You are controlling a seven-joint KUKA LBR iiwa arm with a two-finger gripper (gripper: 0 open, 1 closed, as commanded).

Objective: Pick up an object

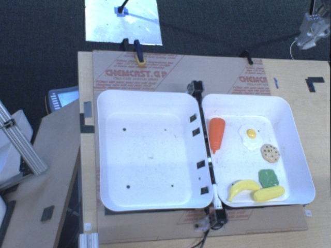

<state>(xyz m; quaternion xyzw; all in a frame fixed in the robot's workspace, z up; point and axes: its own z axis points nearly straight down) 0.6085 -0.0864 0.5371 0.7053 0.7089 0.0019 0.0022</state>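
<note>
Your gripper [312, 31] sits up at the far right corner of the view, off past the back of the bench [289, 71] and well apart from both bins. It's small and pale there, so you can't tell whether it's open or closed. Nothing is visibly held, so treat the pick as not yet begun.

Everything worth grabbing lies in the right bin [248, 98], i.e. the one nearer the gripper. Closest to it along the back are the fried egg [250, 136] and, just fwd of that, the cookie [269, 153]. Both look flat, so probably poor targets for a two-finger pinch. The carrot [216, 133] lies lengthwise near the inner wall, apart from the rest. At the front, the green piece [268, 177], the banana [243, 188] and the yellow piece [269, 193] bunch together, touching or nearly so.

Best bet, IMO: go for the carrot. It has clear space on its right side and enough height to grip.
- Approach from straight above, w/ the grip closing across its narrow width, not along its length.
- Aim around the thicker upper half. The tip tapers and may slip out.
- Watch the wall between the right bin and the left bin [150, 94]. The carrot lies just beside it, so the gripper's wall side needs room.

Avoid the front cluster, where a neighbour will likely get nudged or wedged.
</note>
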